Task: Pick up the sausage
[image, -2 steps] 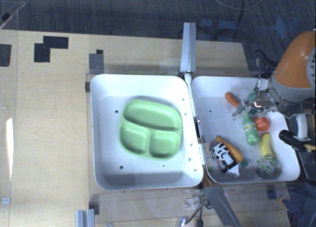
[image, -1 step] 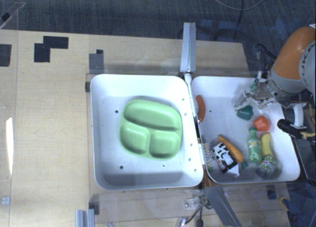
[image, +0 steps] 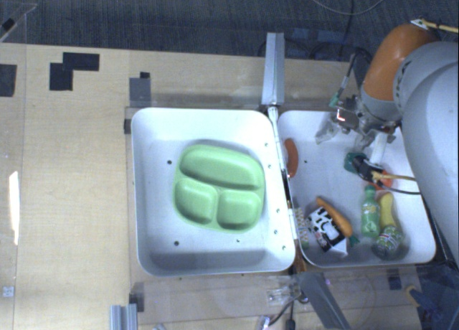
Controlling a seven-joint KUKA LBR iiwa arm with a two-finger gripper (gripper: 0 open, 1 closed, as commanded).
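The sausage (image: 290, 157), reddish-brown and short, lies lengthwise against the left wall of the right bin (image: 310, 253), near its far end. My gripper (image: 351, 140) hangs over the far right part of that bin, about a hand's width to the right of the sausage. Its two pale fingers (image: 326, 131) stand apart, open, with nothing between them. The orange band (image: 393, 56) and the grey arm rise behind it on the right.
In the right bin lie a carrot (image: 336, 216), a black-and-white packet (image: 326, 229), a green bottle (image: 370, 214), a yellow item (image: 387, 208) and a small green-and-red piece (image: 361, 164) just below the gripper. The left bin (image: 147, 178) holds a green compartment tray (image: 219, 186).
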